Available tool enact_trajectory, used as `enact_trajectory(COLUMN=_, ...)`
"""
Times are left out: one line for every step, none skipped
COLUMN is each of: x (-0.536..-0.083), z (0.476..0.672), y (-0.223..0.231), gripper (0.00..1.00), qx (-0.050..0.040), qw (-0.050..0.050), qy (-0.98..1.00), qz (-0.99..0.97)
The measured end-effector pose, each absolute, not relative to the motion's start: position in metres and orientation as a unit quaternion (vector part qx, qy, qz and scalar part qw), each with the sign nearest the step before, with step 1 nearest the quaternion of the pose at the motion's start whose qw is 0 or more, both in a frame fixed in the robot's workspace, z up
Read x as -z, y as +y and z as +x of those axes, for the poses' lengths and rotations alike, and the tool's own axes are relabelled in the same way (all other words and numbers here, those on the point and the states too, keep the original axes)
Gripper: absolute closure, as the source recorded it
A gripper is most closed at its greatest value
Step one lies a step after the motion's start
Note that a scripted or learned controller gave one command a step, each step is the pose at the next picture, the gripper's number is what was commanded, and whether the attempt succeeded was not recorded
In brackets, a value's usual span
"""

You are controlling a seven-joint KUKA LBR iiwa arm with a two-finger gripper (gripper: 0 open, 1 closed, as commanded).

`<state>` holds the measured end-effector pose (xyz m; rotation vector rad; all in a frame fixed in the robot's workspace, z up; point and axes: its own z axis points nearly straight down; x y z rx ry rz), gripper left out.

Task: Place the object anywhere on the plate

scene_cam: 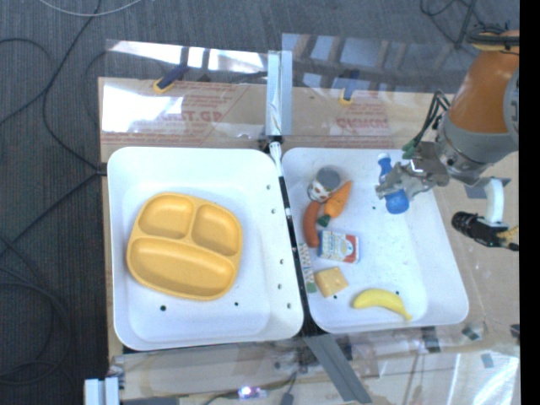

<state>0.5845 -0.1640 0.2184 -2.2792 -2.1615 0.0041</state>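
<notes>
Toys for the task lie in the right-hand bin (451,264), the carrot (325,212) and banana (381,301) among them, well apart from the yellow divided plate (184,245) at left, while the gripper (395,191) hovers above that bin's upper part, seemingly choosing.

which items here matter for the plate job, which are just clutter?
In play:
- yellow plate, left bin
- gripper, over the right bin
- the object to place: cannot tell which one yet

Candidates lying in the right bin:
- banana
- carrot
- small carton
- cracker
- grey round toy
</notes>
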Motion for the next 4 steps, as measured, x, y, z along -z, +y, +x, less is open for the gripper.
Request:
enact_trajectory(x=-0.192, z=0.526, y=-0.051, gripper=1.0, qx=-0.0017, qw=0.002, qy=-0.689, qz=-0.724)
enact_trajectory(x=-0.197, z=0.526, y=0.03, gripper=1.0, qx=-0.0013, qw=0.001, qy=-0.73, qz=-0.684)
enact_trajectory(x=-0.182, z=0.532, y=0.083, gripper=1.0, qx=-0.0021, qw=0.002, qy=-0.784, qz=-0.621)
enact_trajectory(x=-0.18, z=0.558, y=0.124, gripper=1.0, qx=-0.0018, qw=0.002, qy=-0.779, qz=-0.627)
